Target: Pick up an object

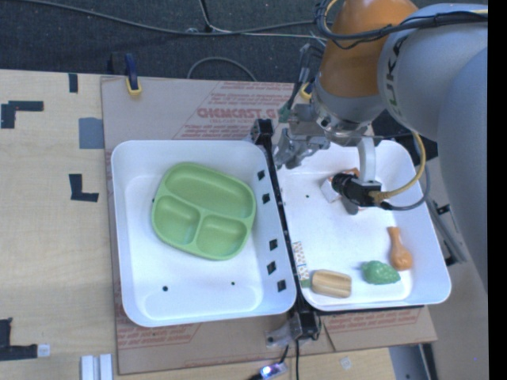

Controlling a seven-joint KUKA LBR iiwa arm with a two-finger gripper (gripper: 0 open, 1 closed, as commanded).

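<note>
Tan bread roll [330, 283], green broccoli [380, 273], orange drumstick [398, 249] in right bin [432, 291], gripper [295, 150] state unclear

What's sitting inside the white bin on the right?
Near the right white bin's front: a tan bread-like block, a green leafy lump, an orange drumstick-shaped toy. The grey arm covers its back corner.

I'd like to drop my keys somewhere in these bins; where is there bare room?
The left bin has bare floor along its near edge, below the green tray. In the right bin, the middle is bare, between the gripper and the bread roll. Its near right corner is crowded: roll, green toy, orange drumstick.
</note>
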